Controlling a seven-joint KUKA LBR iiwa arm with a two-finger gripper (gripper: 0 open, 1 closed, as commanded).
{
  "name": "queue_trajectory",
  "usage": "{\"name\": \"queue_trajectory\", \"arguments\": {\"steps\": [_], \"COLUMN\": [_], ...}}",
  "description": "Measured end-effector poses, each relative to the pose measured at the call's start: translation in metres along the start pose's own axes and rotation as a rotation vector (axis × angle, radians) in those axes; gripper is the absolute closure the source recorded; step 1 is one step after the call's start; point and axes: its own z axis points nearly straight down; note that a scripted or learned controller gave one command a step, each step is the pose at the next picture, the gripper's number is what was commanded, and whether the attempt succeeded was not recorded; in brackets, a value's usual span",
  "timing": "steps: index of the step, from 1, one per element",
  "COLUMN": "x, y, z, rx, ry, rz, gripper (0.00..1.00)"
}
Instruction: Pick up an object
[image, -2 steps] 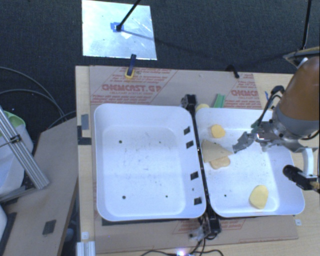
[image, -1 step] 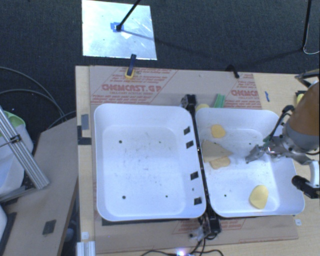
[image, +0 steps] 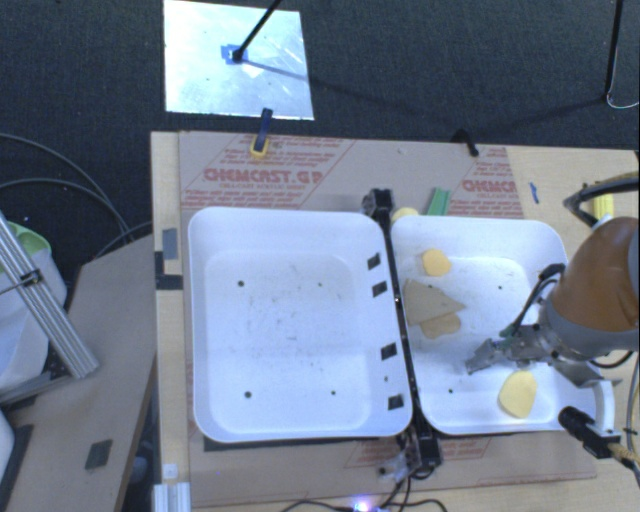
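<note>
So far nothing has been lifted. The likeliest candidate is the pale yellow, rounded flat piece (image: 517, 394), which lies on the floor of the right-hand white bin (image: 480, 250), just beside the claw (image: 484, 358) and slightly toward the bin's near rim. The grey metal claw hangs low over the bin floor with its tips pointing toward the middle divider; nothing shows between them, and how far apart they stand cannot be told from this slanted view.

Farther out, on the divider side of the claw, a tan flat triangular piece (image: 428, 300) rests on top of a yellowish piece (image: 441, 325) that peeks from under its edge. Beyond these, toward the bin's far wall, sits a small round yellow piece (image: 435, 263). Another small yellow object (image: 404, 213) lies outside the far rim on the cardboard-covered surface (image: 300, 165).

The left-hand white bin (image: 290, 330) lies well apart from the claw, across the divider.

As a judgement, the approach seems about done; the closing on a piece and the lift are both left.
</note>
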Motion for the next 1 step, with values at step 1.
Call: {"name": "queue_trajectory", "arguments": {"steps": [1], "x": [-0.0026], "y": [0.0048], "z": [-0.0128], "rx": [-0.011], "ry": [-0.005], "rz": [-0.001], "gripper": [1.0]}}
